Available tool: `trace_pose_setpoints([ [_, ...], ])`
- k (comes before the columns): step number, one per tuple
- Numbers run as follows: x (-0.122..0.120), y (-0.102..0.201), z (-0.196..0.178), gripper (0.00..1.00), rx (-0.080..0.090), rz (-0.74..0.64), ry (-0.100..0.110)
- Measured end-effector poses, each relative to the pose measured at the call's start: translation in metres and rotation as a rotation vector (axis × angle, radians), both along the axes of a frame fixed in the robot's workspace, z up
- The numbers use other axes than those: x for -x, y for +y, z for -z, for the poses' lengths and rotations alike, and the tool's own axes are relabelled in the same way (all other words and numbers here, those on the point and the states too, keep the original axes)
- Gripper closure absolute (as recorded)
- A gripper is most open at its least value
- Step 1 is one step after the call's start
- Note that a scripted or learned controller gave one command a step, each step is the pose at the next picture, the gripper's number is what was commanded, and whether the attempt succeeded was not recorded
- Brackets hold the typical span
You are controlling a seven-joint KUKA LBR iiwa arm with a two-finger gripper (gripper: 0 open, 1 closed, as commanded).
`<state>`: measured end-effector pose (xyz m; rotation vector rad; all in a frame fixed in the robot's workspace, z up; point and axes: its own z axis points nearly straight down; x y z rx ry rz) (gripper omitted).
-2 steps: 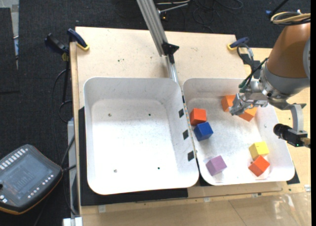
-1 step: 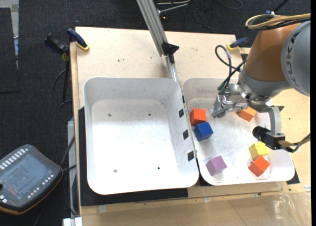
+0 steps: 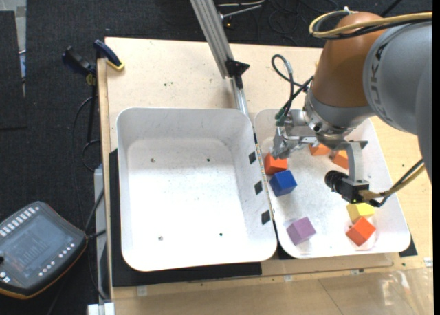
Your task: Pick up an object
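Although I could not tell how the gripper (image 3: 280, 147) stood, it hung just above the small orange block (image 3: 276, 164) at the right white bin's (image 3: 392, 227) left side. I judged that block light, rigid, smooth; opposite flat faces suited best.

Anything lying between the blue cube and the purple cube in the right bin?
No. In the camera view, only bare white bin floor separates the blue cube from the purple cube; the orange-red cube sits on the blue cube's far side.
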<state>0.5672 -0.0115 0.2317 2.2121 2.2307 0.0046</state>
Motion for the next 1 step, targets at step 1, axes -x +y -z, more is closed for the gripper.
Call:
trace_pose_setpoints([
  [1,0.0128,0.0529,0.0035,1.00,0.000,0.000,0.003],
])
